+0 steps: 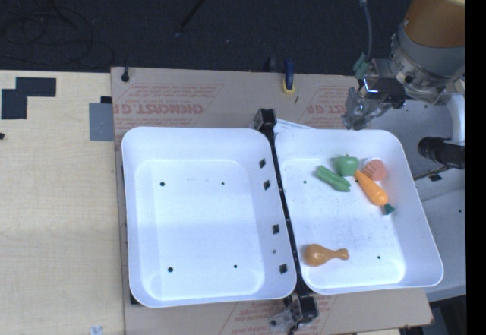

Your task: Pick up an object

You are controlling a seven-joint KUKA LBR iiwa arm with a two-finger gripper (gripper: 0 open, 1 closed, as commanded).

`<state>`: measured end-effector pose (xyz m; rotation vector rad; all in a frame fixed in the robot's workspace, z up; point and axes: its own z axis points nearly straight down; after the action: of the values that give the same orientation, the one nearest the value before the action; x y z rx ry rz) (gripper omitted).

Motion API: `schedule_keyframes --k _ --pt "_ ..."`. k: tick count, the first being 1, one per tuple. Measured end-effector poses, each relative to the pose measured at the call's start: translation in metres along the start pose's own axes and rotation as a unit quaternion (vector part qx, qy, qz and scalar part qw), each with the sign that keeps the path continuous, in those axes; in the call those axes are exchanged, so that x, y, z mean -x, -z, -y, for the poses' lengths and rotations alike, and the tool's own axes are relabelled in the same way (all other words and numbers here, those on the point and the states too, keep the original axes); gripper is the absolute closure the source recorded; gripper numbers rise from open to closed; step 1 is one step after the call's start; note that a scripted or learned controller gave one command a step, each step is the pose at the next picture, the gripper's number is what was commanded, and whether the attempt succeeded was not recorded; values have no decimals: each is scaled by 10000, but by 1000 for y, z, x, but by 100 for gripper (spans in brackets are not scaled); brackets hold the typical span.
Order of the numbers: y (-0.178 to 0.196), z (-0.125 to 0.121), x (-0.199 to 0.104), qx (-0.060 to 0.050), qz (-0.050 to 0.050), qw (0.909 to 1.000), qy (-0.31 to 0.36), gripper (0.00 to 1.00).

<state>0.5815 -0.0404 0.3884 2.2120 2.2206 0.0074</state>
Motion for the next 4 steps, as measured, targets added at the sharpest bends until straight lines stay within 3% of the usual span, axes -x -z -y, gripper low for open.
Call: schedule_keyframes --k 1,2,3,4 --pt "-86 88 63 -117 -15 9999 -65 100" --pt "-86 78 -10 -62 -20 10000 13 100" --pt "-40 45 -36 -28 -9 10000 -3 100" --pt "-60 64 -110 -72 -14 10000 14 100"
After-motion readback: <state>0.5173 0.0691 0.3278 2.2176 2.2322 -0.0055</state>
